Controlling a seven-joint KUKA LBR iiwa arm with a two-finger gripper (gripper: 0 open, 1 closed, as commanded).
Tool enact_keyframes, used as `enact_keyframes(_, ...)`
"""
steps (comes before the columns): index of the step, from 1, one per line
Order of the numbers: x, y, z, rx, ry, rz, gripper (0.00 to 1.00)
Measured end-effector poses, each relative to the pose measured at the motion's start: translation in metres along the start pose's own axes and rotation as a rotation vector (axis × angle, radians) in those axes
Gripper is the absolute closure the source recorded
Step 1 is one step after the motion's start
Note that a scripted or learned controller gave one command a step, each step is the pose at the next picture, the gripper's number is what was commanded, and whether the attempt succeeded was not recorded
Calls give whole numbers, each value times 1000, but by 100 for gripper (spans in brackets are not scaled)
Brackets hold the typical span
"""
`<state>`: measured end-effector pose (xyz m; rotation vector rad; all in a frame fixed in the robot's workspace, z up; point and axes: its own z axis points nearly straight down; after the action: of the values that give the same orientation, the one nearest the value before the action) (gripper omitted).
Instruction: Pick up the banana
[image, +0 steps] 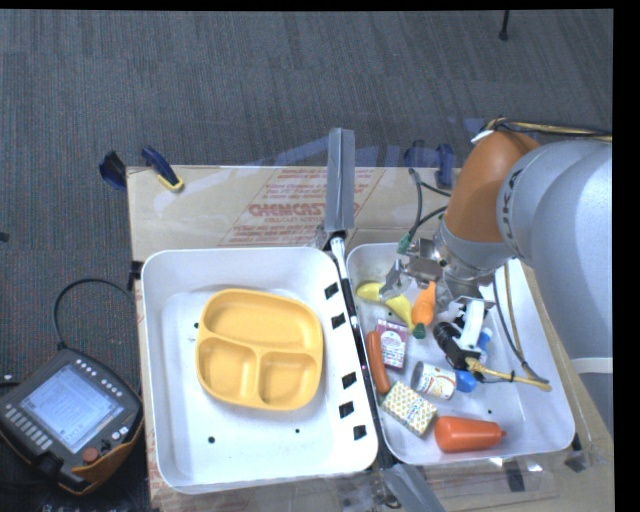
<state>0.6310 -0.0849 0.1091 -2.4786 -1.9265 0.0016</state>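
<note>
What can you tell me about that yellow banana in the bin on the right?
The banana is small, yellow and looks like smooth plastic, probably a toy. It lies flat in the upper left part of the right bin, near the wall next to the left bin. Only part of it is visible, because the end effector hangs over its upper right end. An orange carrot lies just to its right. Whether the end effector touches the banana cannot be told.
</note>
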Motion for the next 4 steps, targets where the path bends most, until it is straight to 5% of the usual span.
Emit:
enact_keyframes(1, 1, 0, -8, 4, 1, 0, 100)
enact_keyframes(2, 1, 0, -8, 4, 1, 0, 0)
enact_keyframes(3, 6, 10, 22, 1, 0, -229, 0)
enact_keyframes(4, 6, 10, 12, 2, 0, -229, 100)
